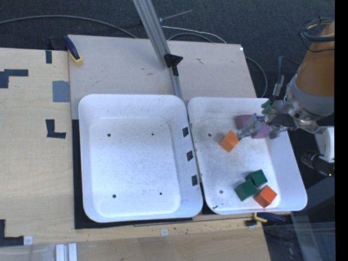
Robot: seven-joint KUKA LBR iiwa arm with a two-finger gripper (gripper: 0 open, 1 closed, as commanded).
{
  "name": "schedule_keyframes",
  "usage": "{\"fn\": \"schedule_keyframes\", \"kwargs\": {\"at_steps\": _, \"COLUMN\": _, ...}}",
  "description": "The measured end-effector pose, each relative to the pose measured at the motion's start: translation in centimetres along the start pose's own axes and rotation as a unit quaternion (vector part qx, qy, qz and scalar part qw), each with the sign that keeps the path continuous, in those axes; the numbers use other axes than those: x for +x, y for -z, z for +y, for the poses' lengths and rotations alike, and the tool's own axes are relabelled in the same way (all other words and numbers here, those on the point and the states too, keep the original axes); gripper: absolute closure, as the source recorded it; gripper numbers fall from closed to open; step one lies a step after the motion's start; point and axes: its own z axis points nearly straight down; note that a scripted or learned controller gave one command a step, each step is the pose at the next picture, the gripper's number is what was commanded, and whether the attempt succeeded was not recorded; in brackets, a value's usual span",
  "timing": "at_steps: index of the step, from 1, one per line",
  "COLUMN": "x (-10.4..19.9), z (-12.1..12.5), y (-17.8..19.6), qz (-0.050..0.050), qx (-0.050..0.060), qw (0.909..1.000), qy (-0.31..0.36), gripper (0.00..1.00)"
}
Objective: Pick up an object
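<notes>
Two green blocks (250, 184) beside orange block (265, 196) crowding right bin's (287, 167) near rim; claw (253, 127) over purple block (261, 130), grip unreadable.

Two shallow white plastic bins (136, 105), finely speckled black, were seen; small orange cubes (229, 141), green blocks (250, 184) and a purple block (243, 121) were noted.

Purple block (253, 125) beside orange cube (229, 141)

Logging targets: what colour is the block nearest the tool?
Purple block, by the tool; camera view.
</notes>
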Motion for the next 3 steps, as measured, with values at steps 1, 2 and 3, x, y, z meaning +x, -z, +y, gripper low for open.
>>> {"fn": "schedule_keyframes", "kwargs": {"at_steps": 1, "x": -0.6, "z": -0.8, "y": -20.3, "qz": 0.000, "qx": 0.002, "qw": 1.0000, "qy": -0.001, "gripper": 0.00}}
{"fn": "schedule_keyframes", "kwargs": {"at_steps": 2, "x": -1.1, "z": 8.6, "y": -19.9, "qz": -0.001, "qx": -0.003, "qw": 1.0000, "qy": 0.001, "gripper": 0.00}}
{"fn": "schedule_keyframes", "kwargs": {"at_steps": 3, "x": -1.1, "z": 8.2, "y": -19.0, "qz": 0.000, "qx": 0.001, "qw": 1.0000, "qy": 0.000, "gripper": 1.00}}
